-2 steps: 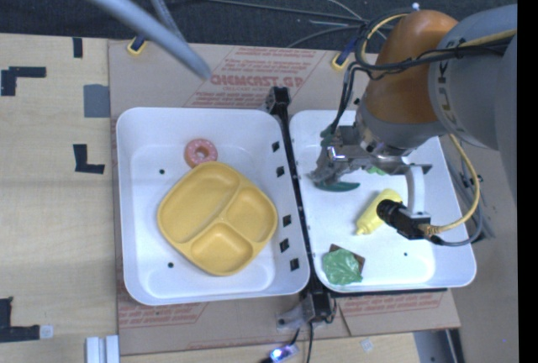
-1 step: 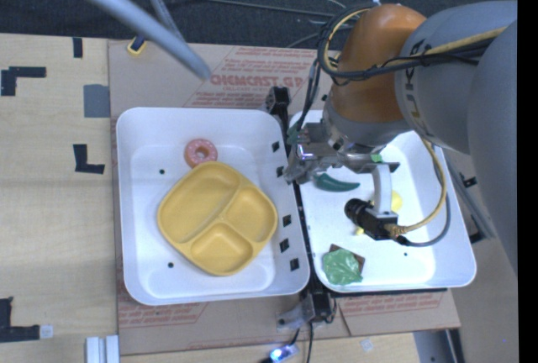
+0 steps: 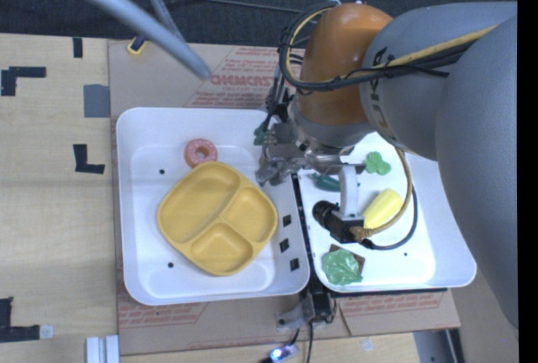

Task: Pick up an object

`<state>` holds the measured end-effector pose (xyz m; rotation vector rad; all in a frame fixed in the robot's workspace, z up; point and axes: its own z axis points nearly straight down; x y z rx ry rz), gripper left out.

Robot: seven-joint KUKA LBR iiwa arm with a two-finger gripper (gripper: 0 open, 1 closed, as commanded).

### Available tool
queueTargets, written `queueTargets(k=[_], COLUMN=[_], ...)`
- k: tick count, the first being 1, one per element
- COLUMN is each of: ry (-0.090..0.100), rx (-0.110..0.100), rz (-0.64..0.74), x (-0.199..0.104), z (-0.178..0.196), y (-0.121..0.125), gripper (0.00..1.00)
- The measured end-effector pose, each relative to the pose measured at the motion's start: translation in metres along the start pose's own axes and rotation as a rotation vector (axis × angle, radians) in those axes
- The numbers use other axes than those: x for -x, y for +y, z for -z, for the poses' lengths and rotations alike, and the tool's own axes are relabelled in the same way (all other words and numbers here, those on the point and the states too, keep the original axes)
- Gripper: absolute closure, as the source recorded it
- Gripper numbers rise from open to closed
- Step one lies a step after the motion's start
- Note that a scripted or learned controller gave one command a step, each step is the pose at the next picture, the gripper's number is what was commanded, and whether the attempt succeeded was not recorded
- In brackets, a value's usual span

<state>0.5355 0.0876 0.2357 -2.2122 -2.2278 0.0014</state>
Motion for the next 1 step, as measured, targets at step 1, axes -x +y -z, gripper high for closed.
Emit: queueTargets(k=[1], ry=[-0.001], rx=[0.000], rz=[-0.004], x=[0.0029], z=[-0.0001], y=[0.0002], gripper=[0.00])
